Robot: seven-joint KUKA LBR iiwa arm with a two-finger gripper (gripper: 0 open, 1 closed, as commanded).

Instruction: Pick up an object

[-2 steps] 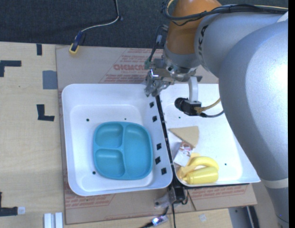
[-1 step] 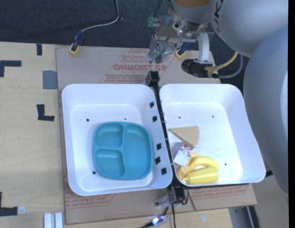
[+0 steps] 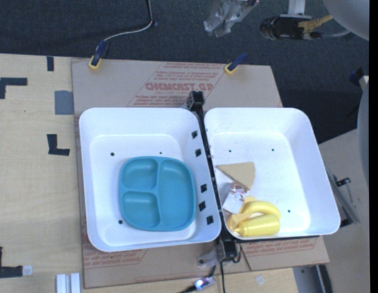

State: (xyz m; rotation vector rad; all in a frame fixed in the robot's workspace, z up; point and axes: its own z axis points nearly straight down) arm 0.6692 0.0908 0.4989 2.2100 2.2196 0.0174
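Yellow plastic is showing in the right shallow white bin (image 3: pixel 299 133), where a curved yellow toy banana (image 3: pixel 260 209) and a stubby yellow plastic bottle-like piece (image 3: pixel 258 226) are lying touching one another in the near left corner, with a small red-and-white wrapped item (image 3: pixel 236 195) and a flat tan wedge (image 3: pixel 240 173) just beside them. A turquoise divided plastic plate (image 3: pixel 157 193) is resting in the left white bin (image 3: pixel 94 163). The gripper (image 3: pixel 221 18) is being held high, well apart from both bins, beyond the cardboard sheet (image 3: pixel 177 87); how far it is parted cannot be told, being blurred, and nothing is seen in it. Trouble is likely to be caused by the crowding: the pieces are being pressed against the bin wall and each other, so one could be nudged aside, or two pinched at once.
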